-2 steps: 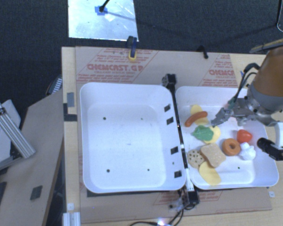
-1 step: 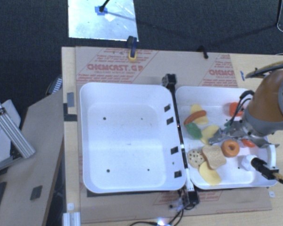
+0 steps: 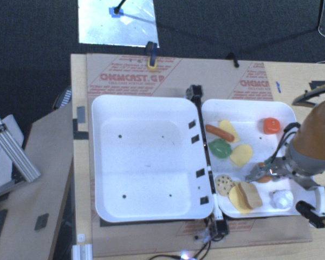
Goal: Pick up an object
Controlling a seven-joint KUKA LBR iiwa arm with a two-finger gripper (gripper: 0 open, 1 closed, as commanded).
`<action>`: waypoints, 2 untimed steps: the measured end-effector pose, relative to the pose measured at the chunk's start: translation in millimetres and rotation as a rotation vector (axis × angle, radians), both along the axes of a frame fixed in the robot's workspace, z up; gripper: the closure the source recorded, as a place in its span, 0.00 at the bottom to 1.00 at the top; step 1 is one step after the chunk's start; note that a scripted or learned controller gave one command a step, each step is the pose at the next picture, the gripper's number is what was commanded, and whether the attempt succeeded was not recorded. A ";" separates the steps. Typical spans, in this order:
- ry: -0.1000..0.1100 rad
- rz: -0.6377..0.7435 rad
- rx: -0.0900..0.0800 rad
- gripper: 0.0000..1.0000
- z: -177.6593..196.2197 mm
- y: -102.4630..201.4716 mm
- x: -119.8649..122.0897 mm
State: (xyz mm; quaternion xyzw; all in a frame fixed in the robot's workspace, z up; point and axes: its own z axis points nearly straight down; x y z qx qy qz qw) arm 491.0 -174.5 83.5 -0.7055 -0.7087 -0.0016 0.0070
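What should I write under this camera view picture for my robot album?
Robot gripper reaching into the right bin of toy food, next to the left bin.

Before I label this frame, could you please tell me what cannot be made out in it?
- Gripper, camera view: too small and blurred to tell open or shut, or whether it holds anything.
- Orange thing beside it: mostly covered by the gripper; identity unclear.
- Arm: cut off by the right edge.
- White thing in the right bin: blends into the bin floor; shape unclear.
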 end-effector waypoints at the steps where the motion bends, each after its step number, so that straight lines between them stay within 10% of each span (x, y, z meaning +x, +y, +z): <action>1: -0.010 -0.001 -0.011 1.00 11.6 -4.1 3.2; 2: -0.022 0.015 -0.008 1.00 106.7 125.2 60.8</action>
